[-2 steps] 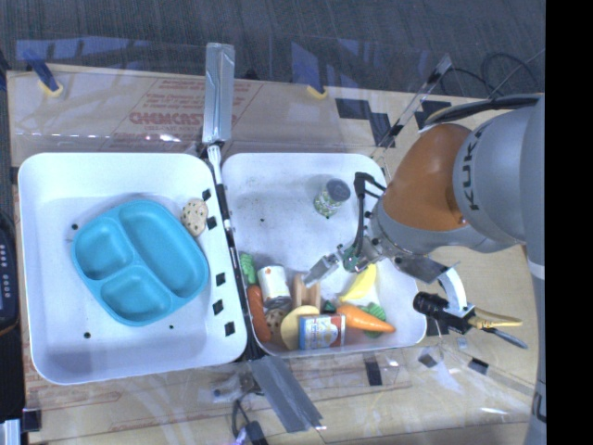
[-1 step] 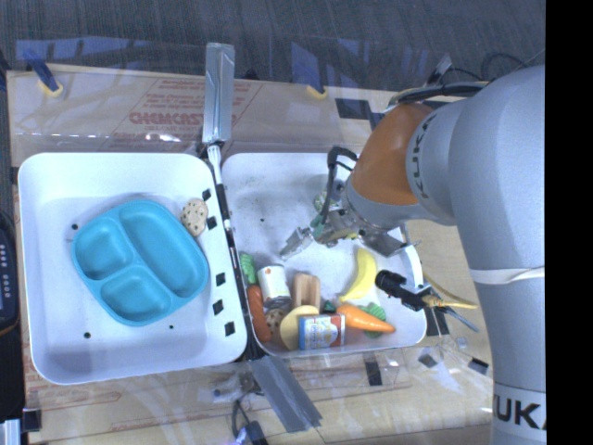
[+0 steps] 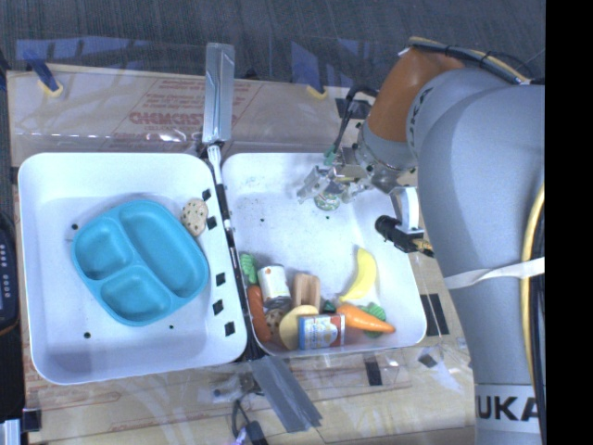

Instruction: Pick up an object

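The grey arm [image 3: 482,202] enters from the right over the right bin [image 3: 278,179]. The left bin [image 3: 37,248] contains a blue divided plate [image 3: 139,260] and a cookie [image 3: 194,216]. The end effector [image 3: 326,185] hangs above the right bin's far end; its state cannot be determined. A banana [image 3: 360,274], carrot [image 3: 363,319] and can [image 3: 321,332] lie clustered at the near end.
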You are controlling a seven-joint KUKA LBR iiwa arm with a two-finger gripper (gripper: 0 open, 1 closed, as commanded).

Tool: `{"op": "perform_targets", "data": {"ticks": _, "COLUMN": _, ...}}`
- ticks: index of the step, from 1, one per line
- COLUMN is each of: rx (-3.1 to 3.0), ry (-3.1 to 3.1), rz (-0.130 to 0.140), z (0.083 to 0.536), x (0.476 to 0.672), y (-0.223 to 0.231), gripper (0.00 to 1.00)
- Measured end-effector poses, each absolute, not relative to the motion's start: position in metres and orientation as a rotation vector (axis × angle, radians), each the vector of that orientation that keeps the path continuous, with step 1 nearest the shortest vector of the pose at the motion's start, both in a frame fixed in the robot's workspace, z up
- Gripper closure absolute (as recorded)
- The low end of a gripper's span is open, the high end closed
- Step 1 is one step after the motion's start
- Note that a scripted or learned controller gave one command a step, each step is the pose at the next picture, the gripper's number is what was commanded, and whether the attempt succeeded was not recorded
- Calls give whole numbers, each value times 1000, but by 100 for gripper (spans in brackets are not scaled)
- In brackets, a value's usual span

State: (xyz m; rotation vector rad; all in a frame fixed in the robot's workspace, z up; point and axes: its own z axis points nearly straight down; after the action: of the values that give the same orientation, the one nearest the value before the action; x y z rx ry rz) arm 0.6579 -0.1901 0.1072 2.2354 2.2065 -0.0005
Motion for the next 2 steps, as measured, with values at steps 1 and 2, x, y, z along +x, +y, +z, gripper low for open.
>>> {"op": "perform_targets", "data": {"ticks": 1, "rx": 2224, "ry": 2219, "rz": -2, "z": 118, "x": 659, "y": -188, "gripper": 100}}
{"op": "perform_targets", "data": {"ticks": 2, "rx": 2213, "ry": 2230, "rz": -3, "z": 128, "x": 660, "y": -185, "gripper": 100}}
